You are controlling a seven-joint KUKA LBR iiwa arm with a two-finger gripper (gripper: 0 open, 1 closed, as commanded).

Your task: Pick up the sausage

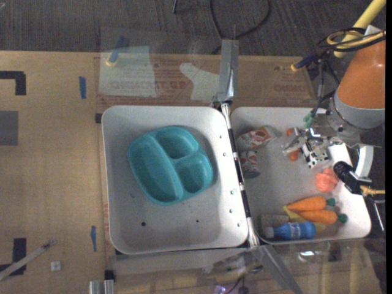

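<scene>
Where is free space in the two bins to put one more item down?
The left bin is barest along its front floor below the teal divided plate and in a strip left of it. The right bin is crowded: carrots and a blue bottle along the front, the end effector at the back. Its middle floor is bare.

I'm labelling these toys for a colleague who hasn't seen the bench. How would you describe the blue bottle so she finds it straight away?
Find the white bin on the camera view's right and go to its near edge. The blue bottle lies on its side there, just below two orange carrots. It is the only blue thing in that bin.
</scene>
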